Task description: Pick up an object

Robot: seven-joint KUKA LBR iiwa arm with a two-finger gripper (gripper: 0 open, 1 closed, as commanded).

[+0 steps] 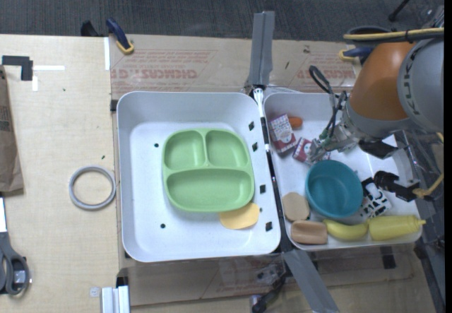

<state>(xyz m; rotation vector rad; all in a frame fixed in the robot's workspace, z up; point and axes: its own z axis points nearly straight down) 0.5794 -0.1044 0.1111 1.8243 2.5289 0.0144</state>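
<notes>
Arm (395,85) hides right bin's (282,103) far corner; tool (326,143) tips too small to tell; scissors (10,273) cut off at left edge.

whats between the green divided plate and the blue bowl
In the camera view, between the green divided plate and the blue bowl run the two bins' adjoining white walls; nearer the bowl lies a tan round piece.

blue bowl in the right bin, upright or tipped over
Upright. The blue bowl sits with its open mouth facing up; its round rim and blue inside show, with nothing visible in it.
</notes>
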